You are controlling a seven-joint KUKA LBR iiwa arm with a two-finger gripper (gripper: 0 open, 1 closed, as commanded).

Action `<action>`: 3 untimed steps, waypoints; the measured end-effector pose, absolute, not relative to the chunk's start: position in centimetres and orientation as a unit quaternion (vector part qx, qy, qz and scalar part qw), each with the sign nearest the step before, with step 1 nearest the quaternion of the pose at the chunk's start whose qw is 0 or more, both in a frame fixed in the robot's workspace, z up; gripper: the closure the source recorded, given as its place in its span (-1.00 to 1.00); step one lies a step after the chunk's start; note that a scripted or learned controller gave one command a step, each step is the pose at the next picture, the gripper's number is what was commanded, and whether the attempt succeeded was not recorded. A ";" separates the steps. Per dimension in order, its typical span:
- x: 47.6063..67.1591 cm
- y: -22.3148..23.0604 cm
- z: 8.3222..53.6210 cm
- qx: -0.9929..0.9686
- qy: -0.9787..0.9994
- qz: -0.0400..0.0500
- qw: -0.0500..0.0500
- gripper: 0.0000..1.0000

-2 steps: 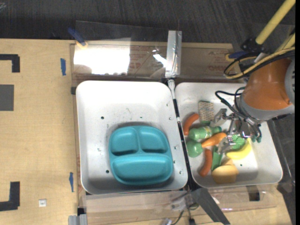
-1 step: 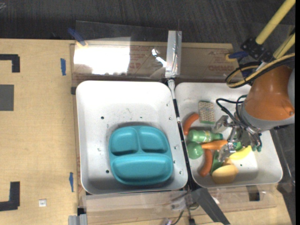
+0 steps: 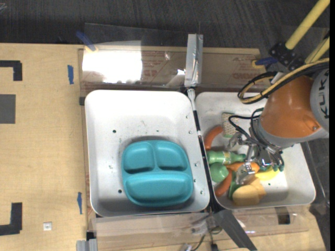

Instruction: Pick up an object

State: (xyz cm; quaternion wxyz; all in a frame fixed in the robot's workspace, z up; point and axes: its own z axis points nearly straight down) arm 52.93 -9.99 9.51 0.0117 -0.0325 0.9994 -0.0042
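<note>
Hovering my gripper (image 3: pixel 250 166) over toy food (image 3: pixel 230 175) at lower right, I am lifting nothing; finger state unclear.

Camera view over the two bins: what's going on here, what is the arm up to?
The grey arm with the orange band reaches in from the right and has its gripper down in the right bin, amid a pile of small toy-food items: an orange piece, a green piece and a tan piece. Whether it holds any of them is unclear, as the gripper sits in the clutter. The left bin holds a teal divided tray, untouched.
</note>
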 end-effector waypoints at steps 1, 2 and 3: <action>53.1 -9.6 9.5 -0.080 0.997 -0.004 0.012 -1.00; 50.9 -9.6 9.5 -0.109 0.994 -0.004 0.014 -1.00; 51.3 -9.3 9.2 -0.197 0.980 -0.002 0.009 -1.00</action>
